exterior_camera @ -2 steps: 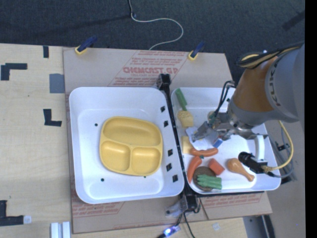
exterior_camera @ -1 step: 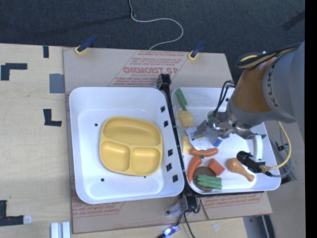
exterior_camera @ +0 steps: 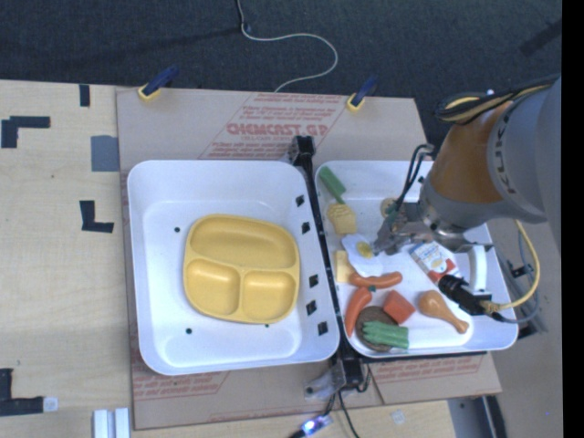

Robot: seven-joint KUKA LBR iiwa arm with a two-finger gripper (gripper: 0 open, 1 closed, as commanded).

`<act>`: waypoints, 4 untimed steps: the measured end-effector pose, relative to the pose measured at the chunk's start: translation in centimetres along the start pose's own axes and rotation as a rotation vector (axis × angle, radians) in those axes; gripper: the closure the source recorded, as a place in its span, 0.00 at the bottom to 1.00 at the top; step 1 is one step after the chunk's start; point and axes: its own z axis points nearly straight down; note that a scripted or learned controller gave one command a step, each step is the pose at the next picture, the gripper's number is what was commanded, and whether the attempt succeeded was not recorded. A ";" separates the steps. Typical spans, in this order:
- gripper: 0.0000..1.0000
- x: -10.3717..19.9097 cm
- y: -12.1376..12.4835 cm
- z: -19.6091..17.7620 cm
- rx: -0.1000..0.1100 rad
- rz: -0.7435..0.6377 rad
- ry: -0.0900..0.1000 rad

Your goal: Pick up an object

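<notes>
My gripper [exterior_camera: 387, 237] reaches down into the right bin [exterior_camera: 497, 340], near its middle. Its tip hangs just right of a small yellow piece [exterior_camera: 362, 248] and above a red sausage [exterior_camera: 377, 280]. A corn cob [exterior_camera: 342, 217] and a green cucumber [exterior_camera: 331, 182] lie to its upper left. A pale cheese wedge [exterior_camera: 343, 267], an orange carrot [exterior_camera: 357, 309], a red chunk [exterior_camera: 399, 307], a drumstick [exterior_camera: 443, 308] and a green item [exterior_camera: 389, 336] on a brown disc lie towards the front. The grey wrist hides part of the bin floor.
The left bin [exterior_camera: 151, 245] holds a yellow divided plate [exterior_camera: 241, 267]. A black divider [exterior_camera: 315, 235] runs between the bins. A red-and-white tube [exterior_camera: 432, 258] and a white piece [exterior_camera: 479, 267] lie under the arm on the right. A cable [exterior_camera: 292, 39] trails at the back.
</notes>
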 end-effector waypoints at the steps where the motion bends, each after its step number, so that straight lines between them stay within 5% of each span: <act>1: 1.00 -0.9 -0.3 -4.7 0.023 0.001 0.009; 2: 1.00 -0.9 -0.1 -9.9 0.019 -0.001 0.008; 3: 1.00 3.2 4.0 -9.4 0.021 -0.006 0.009; 4: 1.00 8.3 5.5 -9.0 0.023 -0.006 0.009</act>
